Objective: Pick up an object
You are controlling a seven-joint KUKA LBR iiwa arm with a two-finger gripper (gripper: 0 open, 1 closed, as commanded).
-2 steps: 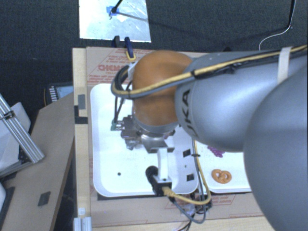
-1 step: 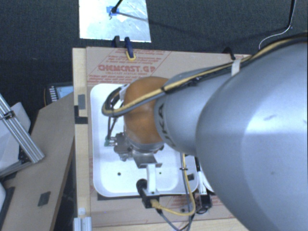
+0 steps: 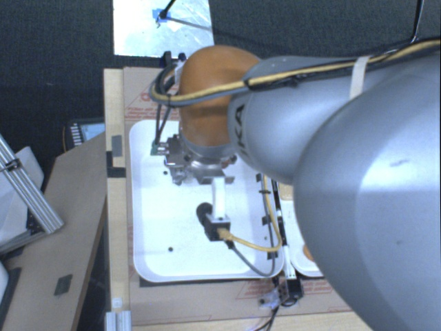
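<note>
**benchbot:** so the pincer [image 3: 201,172] hangs over the shallow white plastic bin [image 3: 146,212], can't tell if it's apart or together.

**gripfan:** Only candidate I see is the tiny dark speck [image 3: 170,249], camera-side of the pincer, well apart. I'd recentre above it first.

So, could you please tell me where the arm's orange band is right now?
In the camera view, the orange band sits above the far end of the left bin, just left of centre.
</note>
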